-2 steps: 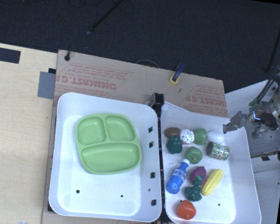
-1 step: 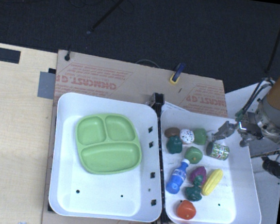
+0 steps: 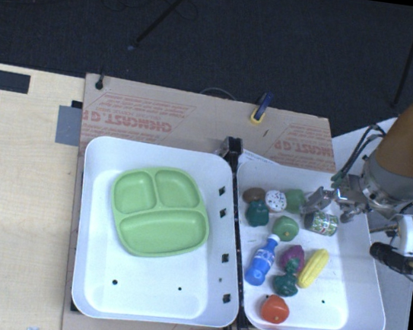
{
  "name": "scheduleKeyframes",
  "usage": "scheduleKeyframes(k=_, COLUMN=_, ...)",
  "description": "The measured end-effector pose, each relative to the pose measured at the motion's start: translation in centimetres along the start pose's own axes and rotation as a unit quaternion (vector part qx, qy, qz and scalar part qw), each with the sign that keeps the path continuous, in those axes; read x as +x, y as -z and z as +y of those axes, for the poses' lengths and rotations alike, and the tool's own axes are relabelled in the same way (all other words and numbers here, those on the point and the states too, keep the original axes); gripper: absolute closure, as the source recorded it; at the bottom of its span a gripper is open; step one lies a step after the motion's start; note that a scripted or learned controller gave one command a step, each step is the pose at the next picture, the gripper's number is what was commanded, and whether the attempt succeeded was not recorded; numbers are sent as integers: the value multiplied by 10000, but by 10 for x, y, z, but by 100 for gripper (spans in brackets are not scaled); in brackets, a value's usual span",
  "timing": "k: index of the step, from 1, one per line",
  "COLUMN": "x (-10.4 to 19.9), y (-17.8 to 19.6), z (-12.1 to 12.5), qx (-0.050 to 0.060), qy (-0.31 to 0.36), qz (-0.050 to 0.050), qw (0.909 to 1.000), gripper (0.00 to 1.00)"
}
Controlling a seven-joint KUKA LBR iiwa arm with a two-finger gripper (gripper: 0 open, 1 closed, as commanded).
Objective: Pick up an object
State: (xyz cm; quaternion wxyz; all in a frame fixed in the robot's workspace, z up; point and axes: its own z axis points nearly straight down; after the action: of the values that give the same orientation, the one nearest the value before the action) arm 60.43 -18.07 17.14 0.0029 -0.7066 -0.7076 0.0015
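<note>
My gripper (image 3: 330, 208) hangs over the far right part of the right bin (image 3: 367, 301), its two fingers spread apart and open. A small silver-green can (image 3: 323, 224) lies on its side just below the fingertips, close to them, but I do not see it clamped between them. Left of it lie a green apple (image 3: 285, 227), a white round piece (image 3: 276, 201) and a brown piece (image 3: 254, 195). Nearer the front are a yellow corn cob (image 3: 313, 267), a purple piece (image 3: 292, 255), a blue bottle (image 3: 260, 261) and a red tomato (image 3: 275, 309).
The left bin (image 3: 91, 266) holds a green divided plate (image 3: 159, 211). A black divider (image 3: 231, 233) runs between the bins. A teal toy (image 3: 257, 214) and a dark green toy (image 3: 284, 285) also lie in the right bin. The arm's orange band (image 3: 410, 141) rises at the right.
</note>
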Motion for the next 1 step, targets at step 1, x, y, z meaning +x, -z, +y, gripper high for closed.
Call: scheduleKeyframes(k=1, x=6, y=-43, z=2, qx=-8, qy=15, qz=-1, qw=10000, gripper=0)
